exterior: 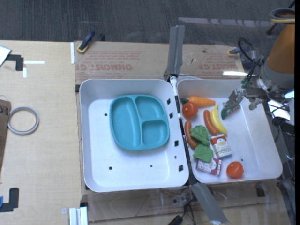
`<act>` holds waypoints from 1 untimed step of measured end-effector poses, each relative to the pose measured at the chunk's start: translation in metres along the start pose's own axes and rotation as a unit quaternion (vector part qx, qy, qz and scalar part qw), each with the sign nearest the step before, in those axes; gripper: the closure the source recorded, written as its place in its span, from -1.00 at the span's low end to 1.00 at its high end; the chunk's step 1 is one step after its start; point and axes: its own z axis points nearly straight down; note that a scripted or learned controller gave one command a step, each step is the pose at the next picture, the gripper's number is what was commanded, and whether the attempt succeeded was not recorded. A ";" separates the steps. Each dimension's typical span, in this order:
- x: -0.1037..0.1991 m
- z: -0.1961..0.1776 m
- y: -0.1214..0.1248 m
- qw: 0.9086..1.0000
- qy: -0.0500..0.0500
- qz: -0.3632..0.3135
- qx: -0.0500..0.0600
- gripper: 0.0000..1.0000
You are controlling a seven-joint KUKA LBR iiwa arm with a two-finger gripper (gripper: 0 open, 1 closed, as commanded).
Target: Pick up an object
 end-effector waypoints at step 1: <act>0.035 0.110 -0.003 1.000 0.000 0.020 -0.002 -1.00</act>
